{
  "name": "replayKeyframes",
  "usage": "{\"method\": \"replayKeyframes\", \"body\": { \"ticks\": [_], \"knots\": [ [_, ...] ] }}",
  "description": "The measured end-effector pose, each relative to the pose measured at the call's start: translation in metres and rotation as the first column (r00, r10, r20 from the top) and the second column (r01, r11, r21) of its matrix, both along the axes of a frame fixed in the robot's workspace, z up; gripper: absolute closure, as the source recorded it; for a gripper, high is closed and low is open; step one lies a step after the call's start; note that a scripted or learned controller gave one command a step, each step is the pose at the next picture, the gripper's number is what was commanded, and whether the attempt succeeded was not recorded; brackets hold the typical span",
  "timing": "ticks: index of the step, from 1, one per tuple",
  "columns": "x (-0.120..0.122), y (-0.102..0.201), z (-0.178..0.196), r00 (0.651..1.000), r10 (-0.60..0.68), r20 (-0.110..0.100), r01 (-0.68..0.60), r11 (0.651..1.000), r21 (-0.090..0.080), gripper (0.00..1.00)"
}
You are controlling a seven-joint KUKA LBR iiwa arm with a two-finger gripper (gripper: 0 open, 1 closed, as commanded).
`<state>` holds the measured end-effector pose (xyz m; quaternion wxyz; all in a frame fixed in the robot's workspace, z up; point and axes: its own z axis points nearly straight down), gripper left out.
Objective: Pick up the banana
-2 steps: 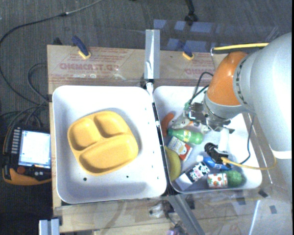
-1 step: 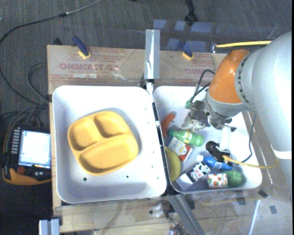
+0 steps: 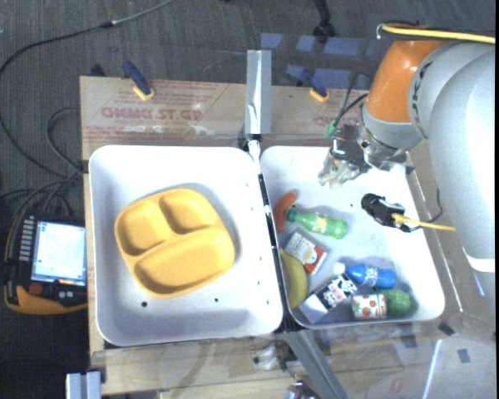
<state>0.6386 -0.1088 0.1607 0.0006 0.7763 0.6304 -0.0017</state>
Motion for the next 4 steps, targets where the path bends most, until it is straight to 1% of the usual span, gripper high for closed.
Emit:
{"method": "replayKeyframes", "body": {
  "ticks": [1,2,3,4],
  "knots": [
    [0.0,0.0,0.0,1.0,0.0,-0.001,0.0,1.0,-0.001,0.0],
    [-0.068,0.008,-0.071,0.97,-0.242,0.011,0.242,0.97,0.003,0.0],
    [-0.004,-0.058,-0.004,0.996,-0.09,0.001,0.09,0.996,-0.001,0.0],
    [-0.059,-0.008,-0.016,0.696,-0.718,-0.002,0.718,0.696,-0.003,0.0]
  ]
}}
